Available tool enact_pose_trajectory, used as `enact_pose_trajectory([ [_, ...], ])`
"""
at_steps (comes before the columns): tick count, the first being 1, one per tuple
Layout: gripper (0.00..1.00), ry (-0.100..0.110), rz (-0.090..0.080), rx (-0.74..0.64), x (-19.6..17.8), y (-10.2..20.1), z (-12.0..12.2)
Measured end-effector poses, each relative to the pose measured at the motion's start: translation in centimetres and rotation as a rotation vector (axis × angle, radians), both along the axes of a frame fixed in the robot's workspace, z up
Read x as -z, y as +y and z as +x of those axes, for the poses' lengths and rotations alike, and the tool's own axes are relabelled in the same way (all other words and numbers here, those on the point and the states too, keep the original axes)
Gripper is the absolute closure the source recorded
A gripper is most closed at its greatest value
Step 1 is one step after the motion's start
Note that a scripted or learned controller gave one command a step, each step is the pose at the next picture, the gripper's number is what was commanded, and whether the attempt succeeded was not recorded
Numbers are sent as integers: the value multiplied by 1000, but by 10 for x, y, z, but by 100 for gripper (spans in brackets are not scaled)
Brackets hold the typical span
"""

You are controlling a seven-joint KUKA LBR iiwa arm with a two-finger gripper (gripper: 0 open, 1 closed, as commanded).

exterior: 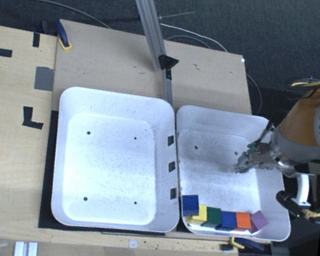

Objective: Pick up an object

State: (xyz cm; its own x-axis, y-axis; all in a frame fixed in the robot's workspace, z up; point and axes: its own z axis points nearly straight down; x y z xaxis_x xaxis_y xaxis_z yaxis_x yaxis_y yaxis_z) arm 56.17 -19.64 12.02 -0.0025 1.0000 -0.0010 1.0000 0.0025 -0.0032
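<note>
bench (122, 60): tan board, black tape marks at left
on bench: left bin (67, 159), right bin (219, 124), touching, side by side

Tan wooden bench (129, 55) on dark carpet floor (252, 19), white cables (187, 36) trailing behind

Overhead, slanted, above both bins (176, 121).

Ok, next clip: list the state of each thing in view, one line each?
Gripper: low over the right bin's floor, nothing visibly held.
Blocks: in a row along the near wall of the right bin, away from the gripper.
Right bin: flat on the bench.
Left bin: flat on the bench.
</note>
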Motion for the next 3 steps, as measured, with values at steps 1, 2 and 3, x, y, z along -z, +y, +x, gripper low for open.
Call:
enact_pose_trajectory([
  [1, 100, -2, 5, -7, 30, 96, 50],
  [2, 100, 0, 0, -1, 19, 90, 48],
  [3, 100, -12, -5, 4, -124, -9, 102],
])
